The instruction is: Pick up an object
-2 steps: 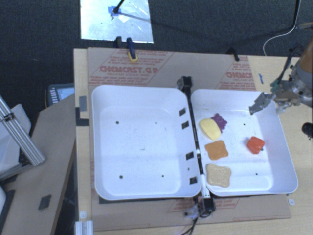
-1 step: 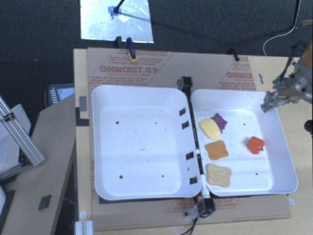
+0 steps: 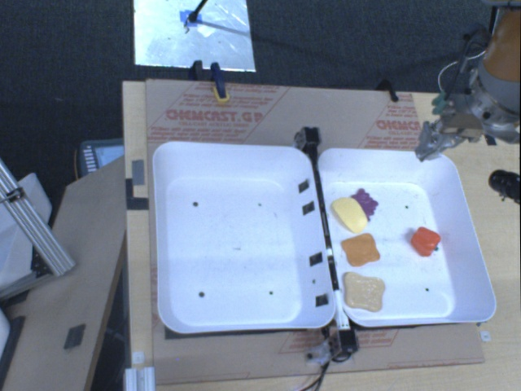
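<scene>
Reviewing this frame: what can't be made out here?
- Purple object: partly hidden behind the yellow object in the right bin, camera view.
- Arm: cut off by the view's right and top edges, above the hand.
- Red object: too small to tell what it is.

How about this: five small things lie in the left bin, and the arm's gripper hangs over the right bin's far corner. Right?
Not quite. The camera view shows them in the right bin: the yellow piece, purple piece, orange piece, red piece and beige piece. The gripper does hang over that bin's far corner.
</scene>
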`<state>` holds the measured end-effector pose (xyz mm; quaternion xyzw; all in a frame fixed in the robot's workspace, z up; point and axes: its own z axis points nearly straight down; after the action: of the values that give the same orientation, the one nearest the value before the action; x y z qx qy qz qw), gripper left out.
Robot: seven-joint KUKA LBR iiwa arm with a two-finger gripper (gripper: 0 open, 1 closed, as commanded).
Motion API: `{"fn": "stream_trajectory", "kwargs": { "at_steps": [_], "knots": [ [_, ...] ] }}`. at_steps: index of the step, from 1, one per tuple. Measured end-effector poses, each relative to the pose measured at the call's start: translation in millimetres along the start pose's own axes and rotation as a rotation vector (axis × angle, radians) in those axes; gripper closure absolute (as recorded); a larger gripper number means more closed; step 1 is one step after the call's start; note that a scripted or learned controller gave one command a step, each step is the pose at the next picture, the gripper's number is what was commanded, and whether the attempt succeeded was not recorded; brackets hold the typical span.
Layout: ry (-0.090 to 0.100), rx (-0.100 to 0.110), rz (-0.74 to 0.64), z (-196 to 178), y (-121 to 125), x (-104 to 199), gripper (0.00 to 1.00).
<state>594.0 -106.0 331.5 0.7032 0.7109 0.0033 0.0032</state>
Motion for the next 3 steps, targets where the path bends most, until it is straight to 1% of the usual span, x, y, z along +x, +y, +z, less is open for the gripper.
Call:
{"fn": "stream_trajectory", "kwargs": {
  "at_steps": [1, 2, 3],
  "knots": [
    [0.003, -0.001, -0.004, -67.2, -28.3, 98.6, 1.0],
    [0.003, 0.0, -0.001, -133.5, -51.0, 167.3, 1.0],
    [0.006, -0.001, -0.004, -204.9, -105.4, 244.8, 1.0]
  ]
}}
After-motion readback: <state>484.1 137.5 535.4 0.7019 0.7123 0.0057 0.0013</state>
